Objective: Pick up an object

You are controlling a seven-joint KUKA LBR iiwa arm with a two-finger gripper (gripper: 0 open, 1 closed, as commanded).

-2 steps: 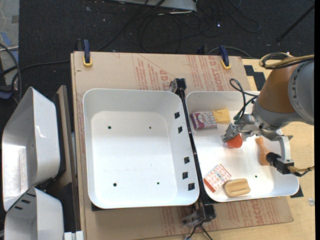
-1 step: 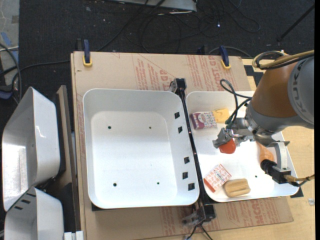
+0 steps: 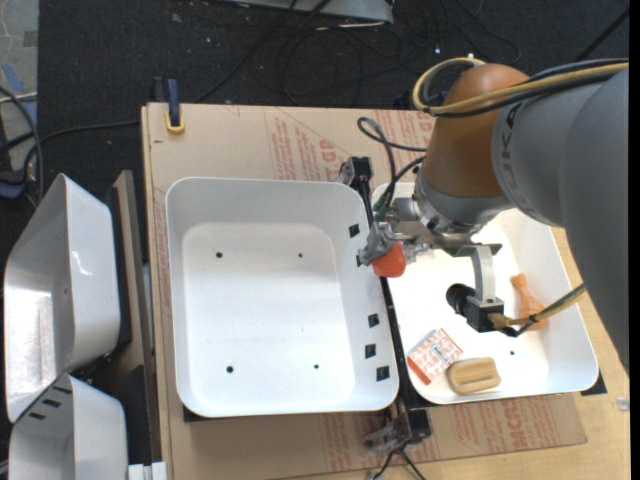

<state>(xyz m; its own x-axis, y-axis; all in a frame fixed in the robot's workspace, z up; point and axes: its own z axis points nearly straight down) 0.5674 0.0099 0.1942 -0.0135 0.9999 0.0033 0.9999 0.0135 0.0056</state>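
Observation:
My gripper (image 3: 387,248) hangs over the seam between the two bins, at the left edge of the right bin (image 3: 556,260). A small orange-red object (image 3: 391,261) sits between its metal fingers, and the fingers are shut on it. The grey arm with its orange band comes in from the right and hides the far part of the right bin. The left bin (image 3: 262,308) lies to the gripper's left.
In the right bin's near part lie a red-and-white packet (image 3: 435,354), a tan loaf-shaped block (image 3: 473,375) and an orange stick (image 3: 524,295). White tubs (image 3: 60,278) stand off the bench at far left. A yellow-handled clamp (image 3: 175,116) grips the board's back left corner.

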